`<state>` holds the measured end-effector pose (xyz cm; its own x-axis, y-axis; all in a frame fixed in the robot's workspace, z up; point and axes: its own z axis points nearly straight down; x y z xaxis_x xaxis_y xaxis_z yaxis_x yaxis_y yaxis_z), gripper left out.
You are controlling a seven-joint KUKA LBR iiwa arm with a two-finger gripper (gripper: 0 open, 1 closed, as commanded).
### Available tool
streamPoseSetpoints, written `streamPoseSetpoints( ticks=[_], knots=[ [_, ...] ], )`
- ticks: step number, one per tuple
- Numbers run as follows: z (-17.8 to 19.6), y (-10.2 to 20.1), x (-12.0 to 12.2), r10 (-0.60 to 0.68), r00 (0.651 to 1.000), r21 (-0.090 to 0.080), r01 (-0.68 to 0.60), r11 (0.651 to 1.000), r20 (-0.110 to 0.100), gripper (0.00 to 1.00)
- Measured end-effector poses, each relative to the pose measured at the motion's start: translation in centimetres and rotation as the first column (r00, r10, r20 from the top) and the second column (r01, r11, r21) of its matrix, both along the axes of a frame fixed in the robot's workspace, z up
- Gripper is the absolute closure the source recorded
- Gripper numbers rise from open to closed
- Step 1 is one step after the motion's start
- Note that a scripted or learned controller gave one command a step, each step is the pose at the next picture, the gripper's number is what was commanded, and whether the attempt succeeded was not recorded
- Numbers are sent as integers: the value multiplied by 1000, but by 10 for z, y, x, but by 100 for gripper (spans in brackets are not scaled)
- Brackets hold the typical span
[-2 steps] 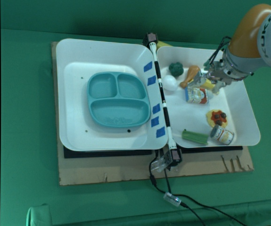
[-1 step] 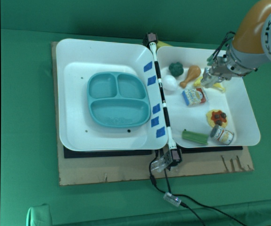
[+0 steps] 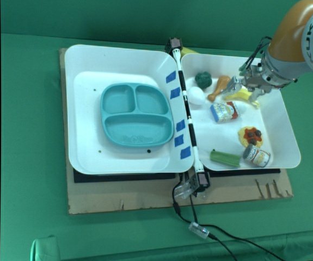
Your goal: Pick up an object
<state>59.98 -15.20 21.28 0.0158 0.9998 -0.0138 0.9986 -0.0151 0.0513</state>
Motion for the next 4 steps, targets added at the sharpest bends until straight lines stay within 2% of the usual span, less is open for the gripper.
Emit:
streamPoseSetpoints(
  ticks=[1, 2, 3, 4],
  knots=[
    [-17, 54, 33, 9, 1000, 5, -8, 1000, -19, 0],
    [-25, -2, -45, 7, 1000, 4, -7, 1000, -31, 0],
    [-8, -6, -42, -1, 1000, -5, 1, 1000, -15, 100],
    [-8, -6, -42, -1, 1000, -4, 1, 1000, -15, 0]
  ],
)
